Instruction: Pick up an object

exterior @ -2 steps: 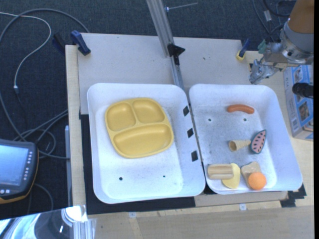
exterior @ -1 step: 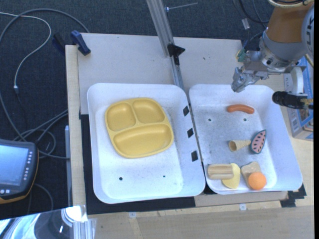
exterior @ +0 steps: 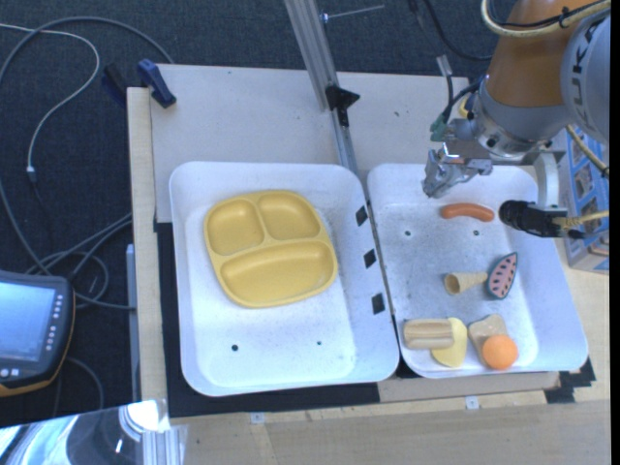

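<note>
My gripper (exterior: 438,184) hangs over the far end of the right bin (exterior: 407,260), just left of a red-orange sausage (exterior: 467,212) that lies on the bin floor. Nothing shows between its fingers. Further down the bin lie a watermelon slice (exterior: 502,275) and a tan ice-cream cone (exterior: 465,282). At the near end sit a bread roll (exterior: 428,333), a yellow cheese piece (exterior: 449,352), a tan block (exterior: 486,328) and an orange ball (exterior: 500,353).
The left bin (exterior: 194,289) holds a yellow divided plate (exterior: 270,246). A slanted metal pole (exterior: 315,37) rises behind the bins. Cables and a screen (exterior: 29,327) lie off the bench to the left.
</note>
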